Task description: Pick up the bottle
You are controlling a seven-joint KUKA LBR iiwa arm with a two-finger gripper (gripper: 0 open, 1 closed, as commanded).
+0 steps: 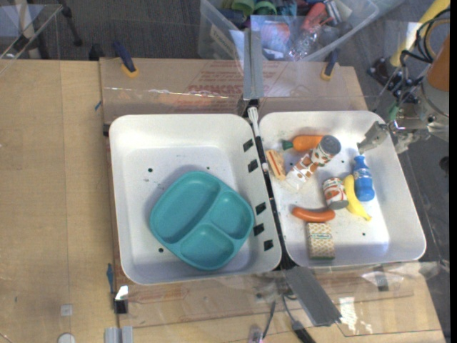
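While the gripper [373, 136] hangs over the upper right corner of the right bin [407, 191], the blue bottle [363, 180] lies on that bin's floor, just below and a little left of it, apart from the metal tip. Whether the fingers are apart or together cannot be told, since the tip shows as 1 grey, slanted shape against the white wall. Touching the bottle's left side is a yellow banana [355, 199], which runs down toward the lower right, and just left of the banana stands a small red and white can [333, 191]. Above these, near the bin's back wall, lie an orange carrot [307, 141] and a grey-lidded jar [328, 147], with a brown and white carton [305, 166] tilted between them and the can. A red sausage [313, 214] lies lower down, and below it sits a patterned block [321, 241] close to the front wall. Against the divider rests a hot dog toy [275, 163]. Beside this bin, on the wooden desk [50, 191], the left bin [128, 163] holds 1 teal divided plate [201, 220] with 2 compartments, set toward its front right. Behind both bins a clear tub [214, 6] is packed with assorted coloured items.
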